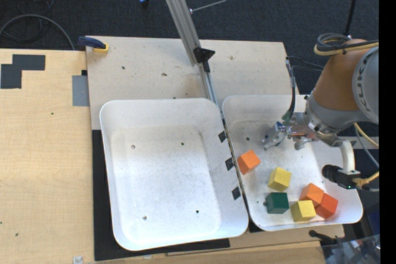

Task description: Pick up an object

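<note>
Currently the tool (279, 135) is hovering low over the middle of the right bin (247, 109), nothing between its fingers; whether they are spread is unclear. Nearest is an orange cube (249, 161) by the bin's left wall. Next it is needing to shift over and descend.

One fixed camera looks down at a slant from above on both white bins (162, 109).

Robotics lab, test bench (185, 65) w/ two white bins (161, 114), alu camera pole (179, 9), loose cables (37, 25) on floor
</note>
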`<control>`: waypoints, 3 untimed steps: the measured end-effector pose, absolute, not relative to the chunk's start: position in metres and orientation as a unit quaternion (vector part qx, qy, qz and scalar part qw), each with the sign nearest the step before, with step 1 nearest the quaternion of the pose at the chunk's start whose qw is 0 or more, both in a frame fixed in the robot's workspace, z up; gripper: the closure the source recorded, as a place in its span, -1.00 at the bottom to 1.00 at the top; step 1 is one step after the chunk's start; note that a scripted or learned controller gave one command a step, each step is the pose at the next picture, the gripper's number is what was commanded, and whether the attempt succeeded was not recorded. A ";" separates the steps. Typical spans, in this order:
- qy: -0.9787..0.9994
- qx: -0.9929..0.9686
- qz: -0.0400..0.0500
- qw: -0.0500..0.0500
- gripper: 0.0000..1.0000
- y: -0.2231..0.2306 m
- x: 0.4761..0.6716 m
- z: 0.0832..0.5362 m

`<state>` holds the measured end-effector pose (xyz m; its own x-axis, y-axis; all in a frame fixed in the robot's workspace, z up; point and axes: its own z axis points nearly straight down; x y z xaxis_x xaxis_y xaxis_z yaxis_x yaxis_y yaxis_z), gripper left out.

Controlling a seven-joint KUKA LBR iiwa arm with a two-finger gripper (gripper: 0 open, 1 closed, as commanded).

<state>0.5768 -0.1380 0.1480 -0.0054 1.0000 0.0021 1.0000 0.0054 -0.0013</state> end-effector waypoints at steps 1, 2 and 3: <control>-0.709 -0.705 -0.002 0.000 -1.00 -0.077 0.596 0.193; -0.711 -0.704 0.002 0.002 1.00 -0.080 0.594 0.200; -0.709 -0.705 0.000 0.002 1.00 0.013 0.620 0.189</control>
